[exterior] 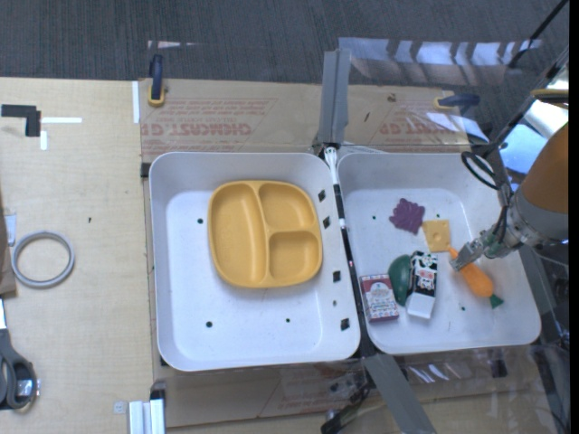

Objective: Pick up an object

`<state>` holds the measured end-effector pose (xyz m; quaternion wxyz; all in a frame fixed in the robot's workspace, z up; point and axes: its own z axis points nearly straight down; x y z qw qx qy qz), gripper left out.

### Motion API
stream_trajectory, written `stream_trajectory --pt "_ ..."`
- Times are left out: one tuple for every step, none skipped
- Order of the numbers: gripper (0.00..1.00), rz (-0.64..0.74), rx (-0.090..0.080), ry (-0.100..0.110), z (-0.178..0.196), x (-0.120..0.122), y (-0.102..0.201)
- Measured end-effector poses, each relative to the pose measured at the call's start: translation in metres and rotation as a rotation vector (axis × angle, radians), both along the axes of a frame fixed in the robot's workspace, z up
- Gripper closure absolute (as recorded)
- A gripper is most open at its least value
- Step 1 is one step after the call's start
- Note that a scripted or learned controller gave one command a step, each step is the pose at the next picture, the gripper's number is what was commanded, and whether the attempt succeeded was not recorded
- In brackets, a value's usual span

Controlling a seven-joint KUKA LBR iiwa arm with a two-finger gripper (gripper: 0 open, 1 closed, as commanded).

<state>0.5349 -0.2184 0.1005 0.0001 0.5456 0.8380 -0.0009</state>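
My gripper (468,255) reaches into the right bin (507,333) from the right and is low over the floor near its right wall. Its tip is at the upper end of an orange carrot (479,283) with a green stalk, which lies on the bin floor just below it. A yellow cheese slice (437,235) lies just left of the tip. Further left are a purple grape bunch (408,214), a green vegetable (401,276), a black-and-white milk carton (423,280) and a red box (378,297).
The left bin (181,333) holds a yellow divided plate (265,233). A metal divider (333,107) rises between the bins at the back. On the wooden bench to the left lie a tape ring (41,259) and scissors (16,378).
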Motion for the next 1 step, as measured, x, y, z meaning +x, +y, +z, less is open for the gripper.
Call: stream_trajectory --pt "1.00 -0.076 -0.001 -0.002 0.1149 0.0464 -0.0036"
